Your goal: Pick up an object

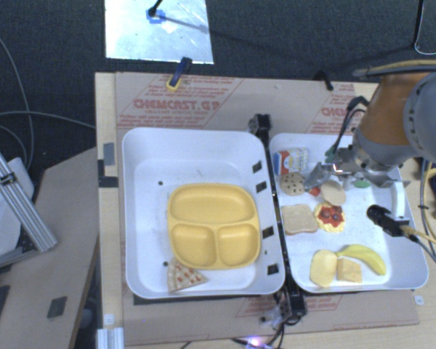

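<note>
Nearest, right bin [414, 267]: banana [367, 258], two pale yellow pieces [334, 267], packed edge to edge. Farther in: bread slice [299, 218], red-topped round [330, 217], cookie [293, 184], tan piece [333, 193], small carton [293, 158]. Tool [327, 171] low over the cookie and tan piece; cannot tell its state; nothing seen gripped. Risk, judged: crowded neighbours invite a glancing contact, a nudge rather than a lift.
</note>
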You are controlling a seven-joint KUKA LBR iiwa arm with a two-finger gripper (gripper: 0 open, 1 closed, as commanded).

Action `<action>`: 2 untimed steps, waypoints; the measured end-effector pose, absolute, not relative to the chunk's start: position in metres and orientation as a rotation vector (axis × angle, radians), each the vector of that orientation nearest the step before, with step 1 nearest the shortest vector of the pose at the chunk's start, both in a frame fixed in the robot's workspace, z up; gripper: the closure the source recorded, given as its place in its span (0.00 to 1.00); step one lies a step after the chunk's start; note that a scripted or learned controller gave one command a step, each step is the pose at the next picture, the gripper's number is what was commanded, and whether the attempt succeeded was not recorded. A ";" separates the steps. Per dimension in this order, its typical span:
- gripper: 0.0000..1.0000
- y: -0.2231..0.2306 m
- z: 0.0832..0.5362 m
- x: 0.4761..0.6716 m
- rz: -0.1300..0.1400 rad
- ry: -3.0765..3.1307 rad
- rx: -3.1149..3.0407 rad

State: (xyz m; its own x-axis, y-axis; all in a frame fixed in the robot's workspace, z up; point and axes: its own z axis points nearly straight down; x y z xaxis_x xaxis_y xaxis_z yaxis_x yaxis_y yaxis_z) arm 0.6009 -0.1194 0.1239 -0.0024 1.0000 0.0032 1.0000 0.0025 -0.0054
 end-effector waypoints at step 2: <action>0.00 -0.099 0.087 0.612 -0.007 -2.232 -2.219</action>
State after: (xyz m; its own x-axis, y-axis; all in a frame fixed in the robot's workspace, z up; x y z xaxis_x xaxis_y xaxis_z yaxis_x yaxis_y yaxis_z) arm 0.6120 -0.0992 0.0872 -0.0058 1.0000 -0.0009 1.0000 0.0058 0.0073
